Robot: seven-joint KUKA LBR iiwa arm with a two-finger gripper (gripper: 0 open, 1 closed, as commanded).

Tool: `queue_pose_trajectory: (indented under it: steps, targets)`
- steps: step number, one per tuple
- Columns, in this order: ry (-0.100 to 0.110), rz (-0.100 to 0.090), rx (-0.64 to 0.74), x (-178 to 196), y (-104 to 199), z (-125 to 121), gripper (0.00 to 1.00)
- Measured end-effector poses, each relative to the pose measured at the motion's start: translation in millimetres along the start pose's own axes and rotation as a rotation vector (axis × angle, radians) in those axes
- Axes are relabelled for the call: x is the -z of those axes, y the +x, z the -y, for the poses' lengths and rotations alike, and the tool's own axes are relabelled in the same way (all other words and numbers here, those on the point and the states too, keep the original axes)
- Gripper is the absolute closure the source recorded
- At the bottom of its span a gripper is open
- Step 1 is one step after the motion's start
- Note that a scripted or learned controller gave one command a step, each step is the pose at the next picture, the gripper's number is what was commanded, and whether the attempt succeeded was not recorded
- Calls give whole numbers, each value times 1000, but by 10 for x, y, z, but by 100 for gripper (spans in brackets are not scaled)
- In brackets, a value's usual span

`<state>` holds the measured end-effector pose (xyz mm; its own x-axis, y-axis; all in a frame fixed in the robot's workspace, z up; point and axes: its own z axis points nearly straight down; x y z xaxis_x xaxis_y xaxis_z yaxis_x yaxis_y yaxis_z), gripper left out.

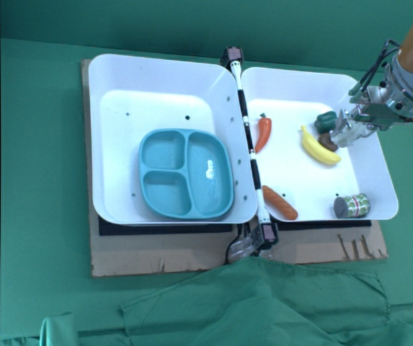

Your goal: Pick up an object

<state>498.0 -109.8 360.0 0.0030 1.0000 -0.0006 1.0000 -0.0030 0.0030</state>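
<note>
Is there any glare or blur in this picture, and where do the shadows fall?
In the camera view, a small bright glare spot sits on the blue plate; the white bins look evenly lit, with only soft shadows along their inner walls; the hand and arm near the banana are slightly soft, while the can and carrot look sharp.

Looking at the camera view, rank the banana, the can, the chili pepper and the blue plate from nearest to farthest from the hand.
From the hand, in the right bin:
1. Banana, just left of and below it.
2. Can, at the bin's near right corner.
3. Chili pepper, by the divider.
4. Blue plate, over in the left bin.
</note>
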Motion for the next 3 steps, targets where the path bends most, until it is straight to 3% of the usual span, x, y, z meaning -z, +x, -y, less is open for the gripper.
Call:
queue_pose_trajectory:
  steps: [1, 2, 3]
  targets:
    - [-3, 4, -2, -55, -780, -124, 100]
    - [-1, 1, 0, 33, -495, 90, 100]
    - [0, 0, -1, 44, 35, 303, 100]
